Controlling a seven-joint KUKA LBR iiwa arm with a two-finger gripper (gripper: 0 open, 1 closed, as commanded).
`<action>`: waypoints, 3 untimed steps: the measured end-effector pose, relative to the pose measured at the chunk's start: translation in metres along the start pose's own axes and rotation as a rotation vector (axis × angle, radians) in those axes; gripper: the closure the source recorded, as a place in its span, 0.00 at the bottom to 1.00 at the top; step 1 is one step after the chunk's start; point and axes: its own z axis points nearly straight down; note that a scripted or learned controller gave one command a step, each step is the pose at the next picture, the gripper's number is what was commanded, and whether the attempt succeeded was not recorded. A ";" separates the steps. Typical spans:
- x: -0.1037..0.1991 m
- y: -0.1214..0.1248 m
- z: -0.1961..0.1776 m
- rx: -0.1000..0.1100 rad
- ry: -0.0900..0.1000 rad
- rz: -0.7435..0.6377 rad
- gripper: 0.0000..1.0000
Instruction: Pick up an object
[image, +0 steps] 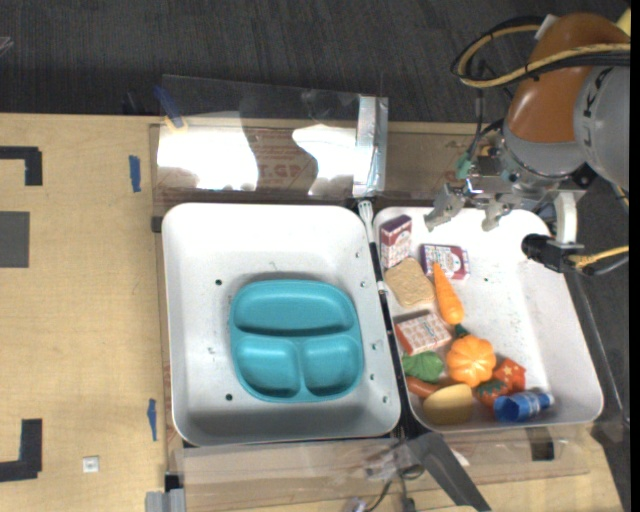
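Here the gripper hangs with jaws spread and bare over the right bin's far edge; toy food lies below-left, a teal tray farther left.

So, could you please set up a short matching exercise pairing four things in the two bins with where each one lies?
Things:
1. teal tray
2. toy pumpkin
3. blue bottle
4. gripper

Places:
A. over the far end of the right bin, nothing between its fingers
B. near corner of the right bin, on its side
C. middle of the left bin
D. among the food toys, just nearer the camera than the carrot

Pairs: 1-C, 2-D, 3-B, 4-A
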 end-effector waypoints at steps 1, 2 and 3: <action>-0.025 -0.058 0.085 0.007 0.000 -0.031 0.00; -0.025 -0.055 0.070 -0.005 -0.001 -0.030 1.00; -0.025 -0.055 0.071 -0.004 -0.001 -0.030 0.00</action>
